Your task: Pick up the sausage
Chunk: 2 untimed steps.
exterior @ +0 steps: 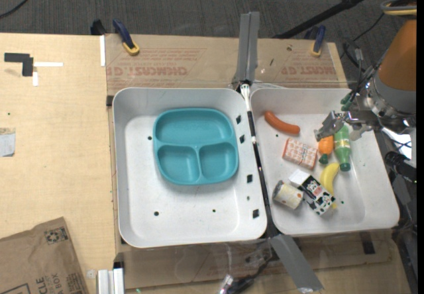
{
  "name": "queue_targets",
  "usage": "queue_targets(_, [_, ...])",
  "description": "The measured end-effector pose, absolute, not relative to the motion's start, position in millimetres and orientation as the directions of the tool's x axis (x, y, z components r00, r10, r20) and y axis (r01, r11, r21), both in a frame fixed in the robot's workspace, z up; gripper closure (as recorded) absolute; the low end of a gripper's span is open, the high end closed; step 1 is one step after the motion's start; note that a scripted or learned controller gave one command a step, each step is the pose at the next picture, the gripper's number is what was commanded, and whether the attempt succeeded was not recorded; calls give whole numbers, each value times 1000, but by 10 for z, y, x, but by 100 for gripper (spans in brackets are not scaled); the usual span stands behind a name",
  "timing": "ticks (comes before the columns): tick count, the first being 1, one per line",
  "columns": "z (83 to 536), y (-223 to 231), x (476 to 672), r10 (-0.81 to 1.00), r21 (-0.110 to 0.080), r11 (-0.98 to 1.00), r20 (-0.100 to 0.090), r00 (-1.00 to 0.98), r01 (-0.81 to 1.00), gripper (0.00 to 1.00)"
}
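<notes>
Cardboard box (41, 261): nearest corner of the tabletop (53, 153), cut off by the frame's bottom and left edges.
Small can (288, 195): lying on its side at the near end of the right bin (371, 216).
Black-and-white carton (317, 194): just beside the can, toward the arm's side.
Banana (329, 175): yellow, just beyond the carton, tilted.
Patterned packet (299, 151): pinkish, mid-bin; print too small to read.
Teal plate (196, 145): three compartments, in the middle of the left bin (132, 206).
Green bottle (342, 145): beside an orange item (325, 146), both just under the tool; where they meet the tool is hard to make out.
Tool (334, 126): low over the right side of the right bin; whether released or clenched cannot be told from the metal parts crowding it.
Sausage (281, 122): orange-red, lying flat in the far left part of the right bin, near the divider; apart from the tool, which sits to its right with bare bin floor between.
Arm (397, 67): orange band cut off by the right edge.
Clamps (126, 38): on the far edge of the tabletop.
</notes>
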State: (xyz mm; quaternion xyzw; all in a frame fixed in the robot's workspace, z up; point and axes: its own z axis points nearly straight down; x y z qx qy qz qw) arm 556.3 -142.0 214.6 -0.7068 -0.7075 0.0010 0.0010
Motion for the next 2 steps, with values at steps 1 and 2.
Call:
queue_targets(1, [1383,-994,6005,967,-2,254,0,-254,967,0])
queue_targets(2, [916,-1000,6503,996,0,94,-1,-94,996,0])
